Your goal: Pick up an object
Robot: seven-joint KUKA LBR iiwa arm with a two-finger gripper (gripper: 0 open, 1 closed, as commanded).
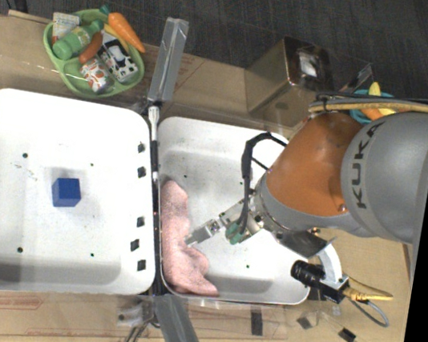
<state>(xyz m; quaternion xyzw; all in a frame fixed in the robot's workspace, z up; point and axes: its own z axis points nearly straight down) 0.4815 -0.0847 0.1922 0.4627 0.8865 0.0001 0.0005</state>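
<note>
**Desk:** What lies in the right bin (203, 136)?

**Photographer:** A pink cloth (178, 241), bunched into a long lump against the bin's left wall. Its long axis runs from the far side down toward the near edge, the lower end flaring out to the right along the near wall. It lies flat on the bin floor.

**Desk:** And the arm?

**Photographer:** The grey KUKA arm (375, 177), with its orange band, reaches in from the right and hangs over the right half of that bin. The claw (216, 230) sits low, just right of the cloth's middle, with something small and green at its wrist. A pale finger points down-left toward the cloth. Whether the claw is spread or pressed together, I cannot tell; nothing shows between its fingers.

**Desk:** What else is around?

**Photographer:** A blue cube (67, 191) sits alone in the left bin (12, 112), well apart from the claw. Beyond the bins, on the counter (213, 77), a green bowl (59, 67) holds toy food, a carrot among it. A black cable (247, 159) loops over the right bin.

**Desk:** Anything hidden?

**Photographer:** The arm's bulk covers the right bin's far right corner and right wall. The claw's tips are small and blurred.
</note>
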